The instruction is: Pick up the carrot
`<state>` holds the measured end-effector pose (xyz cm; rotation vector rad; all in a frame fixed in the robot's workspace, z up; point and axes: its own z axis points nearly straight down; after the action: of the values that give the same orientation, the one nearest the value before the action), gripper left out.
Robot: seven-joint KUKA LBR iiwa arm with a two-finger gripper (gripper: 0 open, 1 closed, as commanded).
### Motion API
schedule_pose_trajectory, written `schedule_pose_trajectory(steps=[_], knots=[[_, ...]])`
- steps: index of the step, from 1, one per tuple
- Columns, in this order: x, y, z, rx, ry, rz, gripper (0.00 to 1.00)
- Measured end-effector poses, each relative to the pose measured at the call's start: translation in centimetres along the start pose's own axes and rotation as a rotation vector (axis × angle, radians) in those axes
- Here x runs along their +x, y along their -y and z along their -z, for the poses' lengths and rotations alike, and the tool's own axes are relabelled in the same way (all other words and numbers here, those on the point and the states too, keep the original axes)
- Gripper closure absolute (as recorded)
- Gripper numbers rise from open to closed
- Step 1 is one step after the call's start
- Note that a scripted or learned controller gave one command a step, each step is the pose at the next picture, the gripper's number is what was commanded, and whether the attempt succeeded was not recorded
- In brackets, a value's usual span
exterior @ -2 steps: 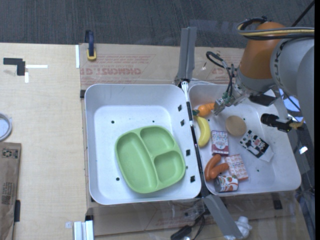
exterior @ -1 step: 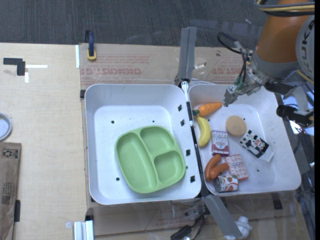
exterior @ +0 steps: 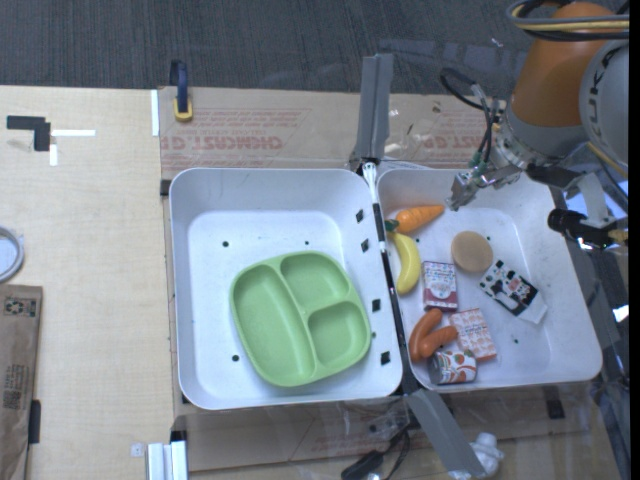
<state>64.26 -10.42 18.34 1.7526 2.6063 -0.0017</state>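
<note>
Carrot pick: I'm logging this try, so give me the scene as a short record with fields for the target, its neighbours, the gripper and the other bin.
target: carrot, lying in the right bin near its upper-left corner
nearest neighbour: banana, just below the carrot
other items in right bin: round biscuit, two sausages, small cartons
gripper: above the bin, up and right of the carrot, holding nothing visible
left bin: green divided plate

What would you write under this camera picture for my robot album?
Gripper hovers just right of the carrot in the right bin.
</note>
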Motion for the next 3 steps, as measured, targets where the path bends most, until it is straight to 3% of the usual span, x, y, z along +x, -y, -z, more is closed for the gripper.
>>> schedule_pose_trajectory(steps=[1,2,3], knots=[[0.0,0.0,0.0,0.000,0.000,0.000,0.00],[-0.9,-1.4,-9.1,-0.001,0.000,0.165,0.00],[-1.1,-1.4,-8.0,-0.004,0.003,0.162,1.00]])
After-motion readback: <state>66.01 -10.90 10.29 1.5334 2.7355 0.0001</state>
